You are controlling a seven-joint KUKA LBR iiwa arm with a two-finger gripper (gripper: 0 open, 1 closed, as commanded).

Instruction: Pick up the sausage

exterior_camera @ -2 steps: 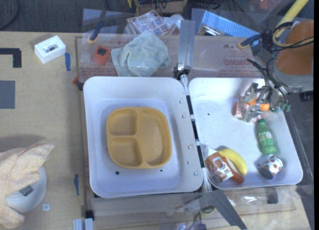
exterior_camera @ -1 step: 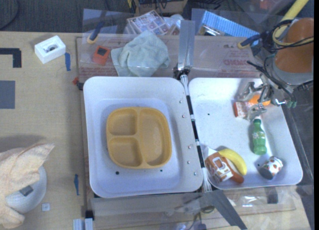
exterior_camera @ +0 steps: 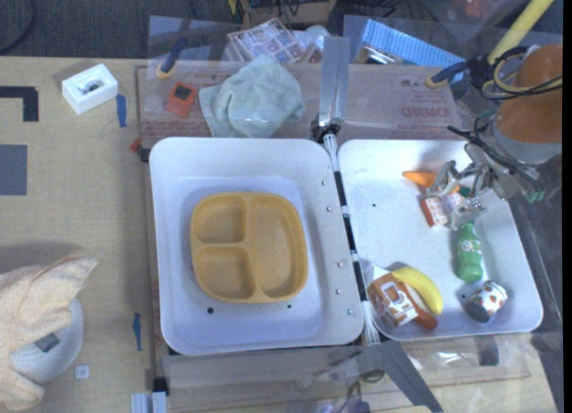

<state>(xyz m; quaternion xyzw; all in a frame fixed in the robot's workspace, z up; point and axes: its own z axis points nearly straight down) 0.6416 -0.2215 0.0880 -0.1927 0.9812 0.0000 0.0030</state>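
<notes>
Gripper (exterior_camera: 463, 186) over right bin's (exterior_camera: 527, 313) back edge, grip state can't tell. Sausage (exterior_camera: 402, 306) at front-left corner, touching banana (exterior_camera: 424, 284). Prob light, softish, slick; grab across its middle.

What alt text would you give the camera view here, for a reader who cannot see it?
The gripper hangs over the upper part of the right bin, above a small red-and-white packet. Lower in that bin lie a green bottle, a banana, the sausage beside it and a small spotted toy. The left bin holds a yellow divided plate.
</notes>
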